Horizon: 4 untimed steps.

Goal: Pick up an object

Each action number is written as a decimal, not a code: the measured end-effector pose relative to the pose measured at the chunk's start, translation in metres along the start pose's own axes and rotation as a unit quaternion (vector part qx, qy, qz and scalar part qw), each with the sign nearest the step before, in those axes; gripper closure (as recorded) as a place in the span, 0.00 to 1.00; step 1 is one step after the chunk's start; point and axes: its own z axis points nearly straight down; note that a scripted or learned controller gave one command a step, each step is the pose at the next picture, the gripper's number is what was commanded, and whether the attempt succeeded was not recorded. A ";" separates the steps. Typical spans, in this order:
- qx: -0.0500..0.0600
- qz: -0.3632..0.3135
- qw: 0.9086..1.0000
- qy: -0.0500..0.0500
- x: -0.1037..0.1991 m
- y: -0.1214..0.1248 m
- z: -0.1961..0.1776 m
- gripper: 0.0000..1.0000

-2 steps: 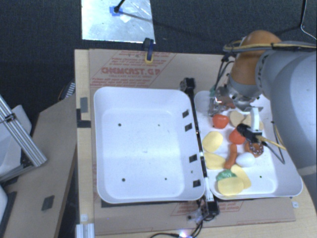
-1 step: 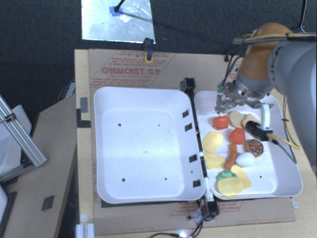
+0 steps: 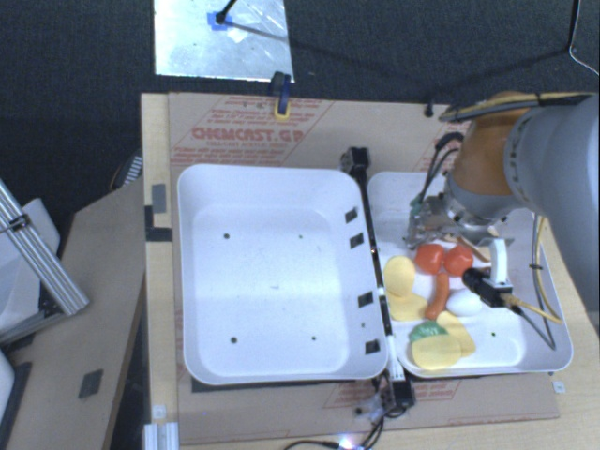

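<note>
The two-finger metal gripper hangs low in the shallow white right-hand bin; whether its fingers are parted or closed I cannot tell. Just below it, nearly touching, lie two round red-orange plastic tomatoes. Beyond those sit an orange carrot-shaped toy, a pale yellow lemon-like piece and a white egg-shaped piece. Well off to its left is the other white bin.

We take this for a robotics lab: a grey arm trailing cables reaches over two white bins on a cardboard-covered bench, with aluminium framing beyond the bench's left edge.
</note>
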 end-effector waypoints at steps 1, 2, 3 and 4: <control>0.000 0.000 1.000 0.000 0.009 -0.036 -0.001 1.00; -0.012 -0.004 1.000 0.000 0.053 0.026 -0.240 1.00; -0.003 0.002 1.000 -0.002 -0.013 0.046 -0.211 1.00; -0.009 -0.003 1.000 -0.001 0.018 0.055 -0.323 1.00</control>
